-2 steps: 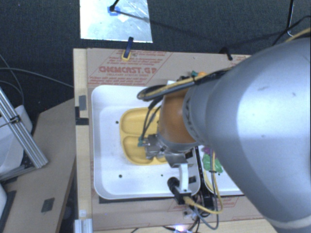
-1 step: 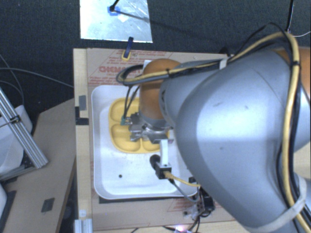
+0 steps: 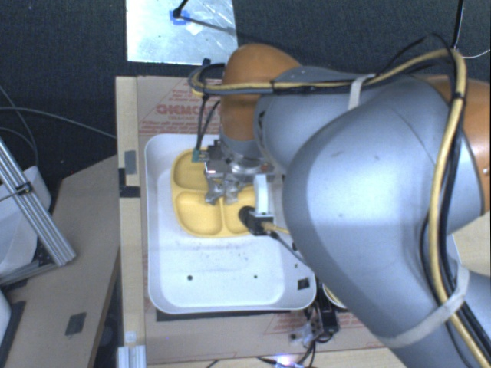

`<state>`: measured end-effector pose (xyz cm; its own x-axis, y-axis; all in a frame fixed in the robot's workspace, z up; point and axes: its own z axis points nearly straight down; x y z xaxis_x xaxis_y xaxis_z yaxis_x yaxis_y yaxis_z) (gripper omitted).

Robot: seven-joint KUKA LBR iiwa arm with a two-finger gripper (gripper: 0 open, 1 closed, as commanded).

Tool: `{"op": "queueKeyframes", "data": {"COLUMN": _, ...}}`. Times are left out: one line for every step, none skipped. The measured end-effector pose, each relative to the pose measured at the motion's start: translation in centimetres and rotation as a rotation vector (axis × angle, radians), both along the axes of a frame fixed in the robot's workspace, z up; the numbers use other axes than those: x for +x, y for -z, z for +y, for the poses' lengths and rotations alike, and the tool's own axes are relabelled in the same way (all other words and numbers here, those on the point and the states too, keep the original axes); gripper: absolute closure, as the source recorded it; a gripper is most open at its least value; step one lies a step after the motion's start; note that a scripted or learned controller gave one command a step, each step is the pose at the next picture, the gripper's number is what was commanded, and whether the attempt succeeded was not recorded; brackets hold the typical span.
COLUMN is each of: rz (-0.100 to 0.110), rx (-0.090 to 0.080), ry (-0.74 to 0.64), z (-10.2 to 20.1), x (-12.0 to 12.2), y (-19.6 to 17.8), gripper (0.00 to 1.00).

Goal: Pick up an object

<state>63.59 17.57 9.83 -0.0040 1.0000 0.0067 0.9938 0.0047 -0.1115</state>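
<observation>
Operator: Surface and surroundings, please.

Technician: Bench top is tan board [image 3: 84, 228], with printed cardboard [image 3: 165, 110] under a shallow white bin [image 3: 222, 282]. Background is dark fabric carrying a shiny foil sheet [image 3: 180, 18]. Aluminium framing [image 3: 31, 213] stands at the left edge.

Operator: Obstructions?

Technician: Grey arm [image 3: 368, 198] covers most of the right half of the view, so the second bin is hidden behind it. An orange band [image 3: 249, 90] sits above the wrist, and cables [image 3: 437, 144] run along the arm. Small items at the bench's near edge, below the bin, are too indistinct to identify.

Operator: Object position relative to the gripper?

Technician: A yellow compartmented tray [image 3: 196, 205] lies in the bin's far half, toward its left wall. The gripper [image 3: 217, 194] is directly over the tray, near its centre. Finger state: cannot tell; the wrist hardware masks the tips, and contact with the tray cannot be confirmed.
</observation>
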Motion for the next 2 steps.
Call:
{"op": "queueKeyframes", "data": {"rz": -0.135, "rx": -0.021, "ry": 0.004, "z": 5.1, "x": -9.5, "y": 0.7, "gripper": 1.00}}
{"op": "queueKeyframes", "data": {"rz": -0.139, "rx": -0.013, "ry": 0.013, "z": 5.1, "x": -12.4, "y": 0.7, "gripper": 1.00}}
